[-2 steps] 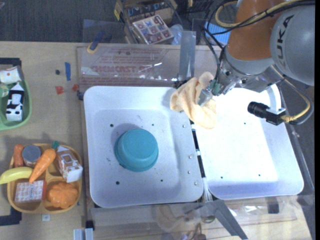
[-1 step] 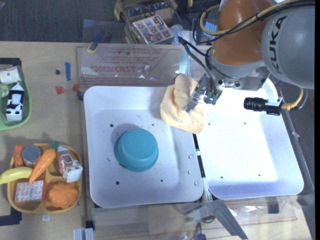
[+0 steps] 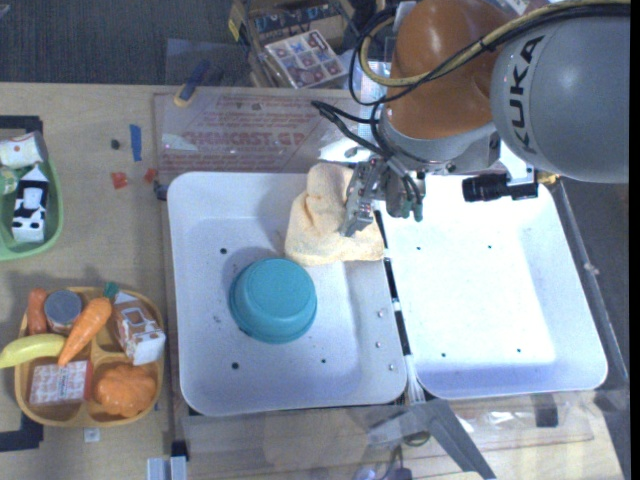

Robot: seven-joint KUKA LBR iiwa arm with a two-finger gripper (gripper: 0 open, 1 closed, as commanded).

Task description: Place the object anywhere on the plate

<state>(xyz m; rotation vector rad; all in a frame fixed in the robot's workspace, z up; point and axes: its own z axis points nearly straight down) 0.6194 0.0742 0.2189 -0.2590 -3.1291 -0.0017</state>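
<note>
Camera view: we log gripper [image 3: 365,208] over yellow cloth [image 3: 318,230], finger state undeterminable; teal plate [image 3: 273,299] at seven o'clock, bare; placement pending.

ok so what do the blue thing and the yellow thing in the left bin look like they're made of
The blue plate, which sits like an upturned dish, looks like smooth moulded plastic: even colour, soft sheen, rounded rim. The yellow object looks like soft cloth or a sponge-like rag: matte, crumpled, with folds and an uneven outline. The gripper is on it, though a grasp is unclear.
</note>
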